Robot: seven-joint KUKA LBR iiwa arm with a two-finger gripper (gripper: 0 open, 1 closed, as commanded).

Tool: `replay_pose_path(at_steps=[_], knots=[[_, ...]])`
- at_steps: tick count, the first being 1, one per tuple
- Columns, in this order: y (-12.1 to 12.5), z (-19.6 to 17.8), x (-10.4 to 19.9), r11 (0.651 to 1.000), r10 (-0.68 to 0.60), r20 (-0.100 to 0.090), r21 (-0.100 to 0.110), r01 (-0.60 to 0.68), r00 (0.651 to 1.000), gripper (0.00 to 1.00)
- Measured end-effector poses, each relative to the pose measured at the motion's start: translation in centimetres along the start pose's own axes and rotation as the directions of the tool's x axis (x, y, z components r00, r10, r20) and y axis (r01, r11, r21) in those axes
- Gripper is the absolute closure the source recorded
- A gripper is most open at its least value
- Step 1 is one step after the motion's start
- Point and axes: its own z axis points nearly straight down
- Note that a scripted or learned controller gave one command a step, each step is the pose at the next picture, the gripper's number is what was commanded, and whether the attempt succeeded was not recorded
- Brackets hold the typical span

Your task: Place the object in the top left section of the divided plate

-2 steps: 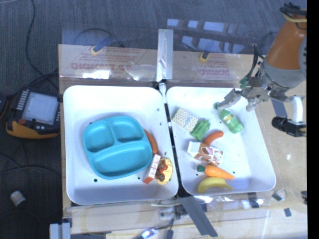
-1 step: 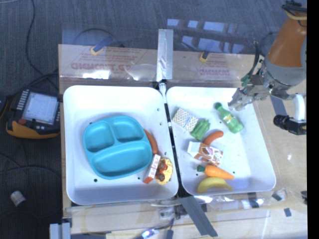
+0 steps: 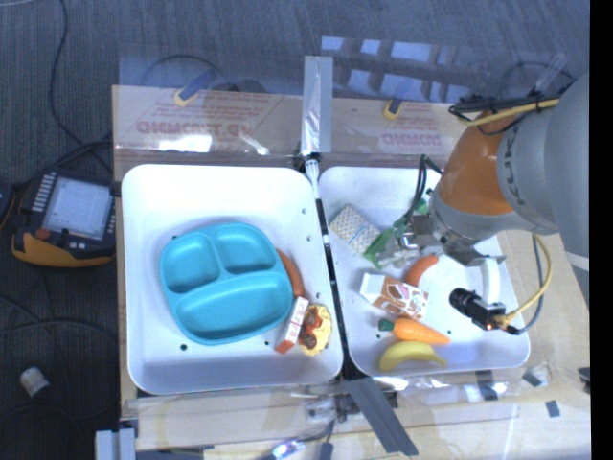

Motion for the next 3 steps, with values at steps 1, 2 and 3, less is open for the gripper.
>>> replay_pose_path(at_steps=[1,2,3], knots=[[-2.4,-8.0,8.0,0.999,-0.028,-0.006,0.02,0.028,1.0,1.0],[-4.1,-8.0,10.5,0.982,0.188,-0.001,0.023,-0.188,0.982,1.0],[-7.8,-8.1,17.2,0.989,0.145,-0.001,0.024,-0.145,0.989,1.0]])
